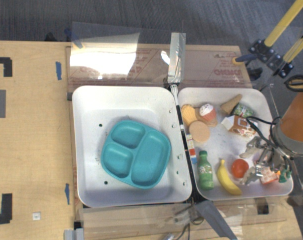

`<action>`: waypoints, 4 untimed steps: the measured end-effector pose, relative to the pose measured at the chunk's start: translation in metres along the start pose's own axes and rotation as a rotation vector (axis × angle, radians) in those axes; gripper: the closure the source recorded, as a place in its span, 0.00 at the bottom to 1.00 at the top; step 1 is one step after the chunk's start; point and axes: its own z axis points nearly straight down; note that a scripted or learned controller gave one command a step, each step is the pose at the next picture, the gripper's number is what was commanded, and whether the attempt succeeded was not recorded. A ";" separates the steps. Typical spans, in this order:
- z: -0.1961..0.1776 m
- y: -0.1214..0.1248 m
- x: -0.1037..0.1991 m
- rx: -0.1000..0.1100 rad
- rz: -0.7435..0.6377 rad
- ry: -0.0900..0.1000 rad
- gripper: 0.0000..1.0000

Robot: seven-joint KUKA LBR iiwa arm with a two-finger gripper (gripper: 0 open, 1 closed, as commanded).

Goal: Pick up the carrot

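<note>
1. The right bin [265,98] holds the toy food. The left bin [86,134] holds a teal divided plate [136,154], well apart from the job.
2. The arm [295,121] comes in over the right bin's right side and is cut off at the picture's edge. It covers part of the bin's near right corner.
3. The gripper [261,160] hangs low over that corner in a tangle of metal and cable. I cannot tell whether it is spread or pressed together, or whether it is touching anything.
4. The carrot [269,177] lies in the right bin's near right corner, just below the gripper. It shows as a small orange piece with a green tuft toward the bin wall. The gripper hides part of it, so its full length and the way it lies are hard to read.
5. It is probably a light, stiff plastic toy, smooth and tapered, so it may slip or roll. Across the thicker orange body looks the safest place to take hold, not the tuft.
6. A tomato [240,168] and a banana [227,176] lie near its left, which crowds that side.
</note>
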 end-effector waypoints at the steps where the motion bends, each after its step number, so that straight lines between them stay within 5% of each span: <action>1: -0.059 0.035 -0.097 0.000 0.144 -0.017 0.00; 3: 0.004 -0.003 -0.084 -0.003 0.383 -0.030 0.00; 4: 0.019 -0.015 -0.067 -0.001 0.309 -0.015 0.00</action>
